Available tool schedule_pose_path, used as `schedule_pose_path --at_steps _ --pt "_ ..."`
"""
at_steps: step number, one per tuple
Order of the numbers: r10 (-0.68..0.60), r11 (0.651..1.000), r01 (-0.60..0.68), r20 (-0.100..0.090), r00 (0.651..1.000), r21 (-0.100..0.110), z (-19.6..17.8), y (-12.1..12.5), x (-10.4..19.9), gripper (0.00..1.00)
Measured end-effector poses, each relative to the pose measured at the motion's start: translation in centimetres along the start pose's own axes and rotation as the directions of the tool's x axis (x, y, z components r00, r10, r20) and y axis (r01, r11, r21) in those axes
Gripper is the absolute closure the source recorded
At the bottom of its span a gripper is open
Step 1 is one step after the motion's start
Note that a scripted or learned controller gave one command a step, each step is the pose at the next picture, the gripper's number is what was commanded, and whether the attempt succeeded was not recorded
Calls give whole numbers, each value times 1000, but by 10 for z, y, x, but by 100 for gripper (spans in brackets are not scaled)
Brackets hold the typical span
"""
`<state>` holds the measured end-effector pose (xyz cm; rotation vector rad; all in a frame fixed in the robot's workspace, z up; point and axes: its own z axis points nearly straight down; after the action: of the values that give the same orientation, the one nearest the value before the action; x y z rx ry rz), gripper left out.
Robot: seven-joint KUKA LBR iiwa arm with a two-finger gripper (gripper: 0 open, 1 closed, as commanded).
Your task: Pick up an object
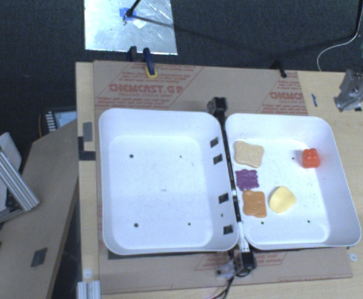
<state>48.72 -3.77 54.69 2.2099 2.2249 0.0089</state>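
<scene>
Where objects crowd divider (228, 167), open floor rightward

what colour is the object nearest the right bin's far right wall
Red-orange; the small block shows in the camera view.

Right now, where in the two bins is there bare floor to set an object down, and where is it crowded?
The left bin has bare floor wall to wall. In the right bin, free patches lie along the near wall and between the yellow piece and red piece. Crowded: by the divider, where the tan piece, purple piece and orange piece line up.
</scene>
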Motion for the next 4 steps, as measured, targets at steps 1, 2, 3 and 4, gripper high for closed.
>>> schedule_pose_path --at_steps 1,2,3,4 --pt "-5 1000 5 -1 1000 16 106 -1 79 100" --pt "-5 1000 5 -3 1000 4 89 -1 152 100" --pt "-3 1000 3 -4 1000 2 45 0 204 100" --pt "-1 1000 1 -4 1000 3 10 0 242 100"
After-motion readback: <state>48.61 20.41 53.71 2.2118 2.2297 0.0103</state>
